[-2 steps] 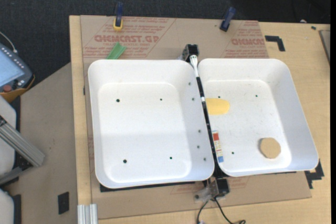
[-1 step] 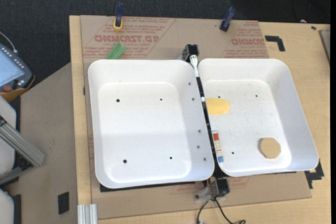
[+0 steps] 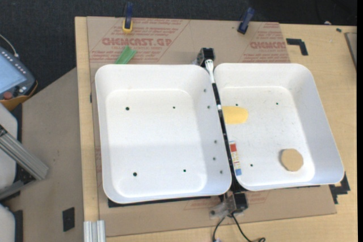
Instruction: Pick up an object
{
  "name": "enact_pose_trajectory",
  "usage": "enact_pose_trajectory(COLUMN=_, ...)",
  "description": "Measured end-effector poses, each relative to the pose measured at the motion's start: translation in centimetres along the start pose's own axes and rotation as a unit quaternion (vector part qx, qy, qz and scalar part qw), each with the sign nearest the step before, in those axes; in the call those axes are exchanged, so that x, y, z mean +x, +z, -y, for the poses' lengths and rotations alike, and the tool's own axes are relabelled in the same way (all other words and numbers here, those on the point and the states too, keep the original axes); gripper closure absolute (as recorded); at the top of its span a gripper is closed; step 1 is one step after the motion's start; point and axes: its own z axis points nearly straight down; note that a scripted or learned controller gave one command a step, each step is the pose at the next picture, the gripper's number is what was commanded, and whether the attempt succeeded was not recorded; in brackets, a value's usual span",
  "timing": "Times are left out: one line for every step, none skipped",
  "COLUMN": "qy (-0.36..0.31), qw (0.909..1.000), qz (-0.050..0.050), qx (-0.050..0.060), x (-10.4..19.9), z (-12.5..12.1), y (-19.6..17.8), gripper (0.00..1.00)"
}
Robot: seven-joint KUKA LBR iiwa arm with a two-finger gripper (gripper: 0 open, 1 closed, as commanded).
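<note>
objects: 2 seen in the right bin (image 3: 317, 116) | yellow piece (image 3: 235, 115) by the left wall, tan disc (image 3: 291, 160) near the front corner | handling: both judged light, disc flat, best pinched across its edges | gripper state: cannot be told

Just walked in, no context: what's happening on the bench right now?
Nothing is being handled at this moment. The right bin holds a yellow piece near its left wall, a round tan disc near its front right corner, and a small striped item by the divider. Picking has not started.
</note>
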Motion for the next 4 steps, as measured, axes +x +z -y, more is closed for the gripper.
enact_pose_trajectory(qy=0.000, qw=1.0000, qz=0.001, qx=-0.003, x=0.0, z=-0.1, y=-1.1, gripper=1.00)
enact_pose_trajectory(qy=-0.001, qw=1.0000, qz=0.002, qx=-0.005, x=0.0, z=-0.1, y=-2.2, gripper=1.00)
enact_pose_trajectory(qy=-0.001, qw=1.0000, qz=0.002, qx=-0.005, x=0.0, z=-0.1, y=-2.2, gripper=0.00)
enact_pose_trajectory(qy=-0.001, qw=1.0000, qz=0.002, qx=-0.005, x=0.0, z=-0.1, y=-2.2, gripper=0.00)
